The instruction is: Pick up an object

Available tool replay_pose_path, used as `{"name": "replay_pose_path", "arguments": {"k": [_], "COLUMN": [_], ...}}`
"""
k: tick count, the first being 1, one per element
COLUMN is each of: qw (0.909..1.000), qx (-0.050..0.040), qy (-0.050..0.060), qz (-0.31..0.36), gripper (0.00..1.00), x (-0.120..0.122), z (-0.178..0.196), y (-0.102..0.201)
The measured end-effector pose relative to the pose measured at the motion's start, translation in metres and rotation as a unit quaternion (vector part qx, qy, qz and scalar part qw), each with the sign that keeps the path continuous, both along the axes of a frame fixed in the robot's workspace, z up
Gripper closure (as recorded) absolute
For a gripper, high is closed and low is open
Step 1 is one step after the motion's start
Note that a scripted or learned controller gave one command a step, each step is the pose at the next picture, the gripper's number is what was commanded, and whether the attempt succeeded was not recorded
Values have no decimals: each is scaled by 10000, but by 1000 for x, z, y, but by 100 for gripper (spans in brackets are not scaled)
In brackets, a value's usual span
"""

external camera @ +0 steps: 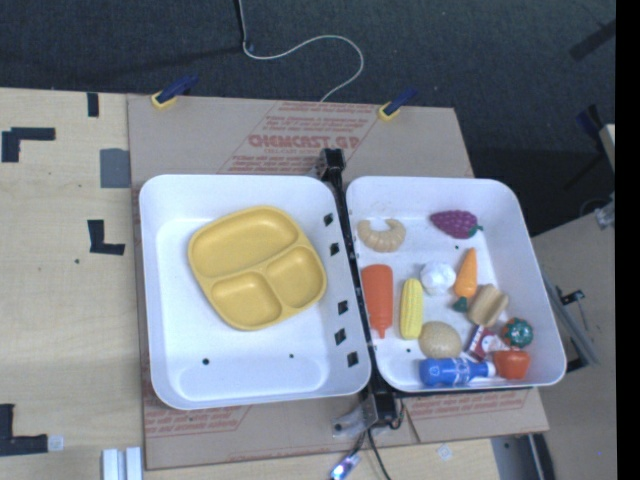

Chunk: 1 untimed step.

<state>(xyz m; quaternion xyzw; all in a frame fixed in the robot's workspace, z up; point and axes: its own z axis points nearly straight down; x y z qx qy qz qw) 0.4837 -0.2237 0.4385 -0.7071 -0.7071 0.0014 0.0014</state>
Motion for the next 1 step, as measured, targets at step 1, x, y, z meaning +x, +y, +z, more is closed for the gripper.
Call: {"name": "replay_pose_path", "arguments": {"k": [1], "qw": [10000], "qx": [-8], "qy": [-27], "qz": [6], "gripper": [100], "x": [0], "z": [18], "y": [0]}}
